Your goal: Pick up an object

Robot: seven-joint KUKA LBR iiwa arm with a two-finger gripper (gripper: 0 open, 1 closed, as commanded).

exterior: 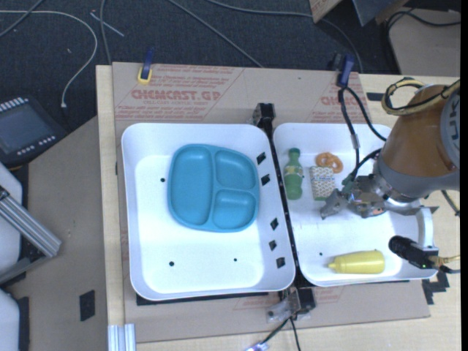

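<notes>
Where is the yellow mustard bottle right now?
The yellow mustard bottle lies on its side near the front edge of the right bin, below the gripper in the camera view.

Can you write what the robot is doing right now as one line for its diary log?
task: pick up an object | gripper: low in right bin, holding nothing seen | nearest: small packet, green bottle | left bin: blue plate
</notes>
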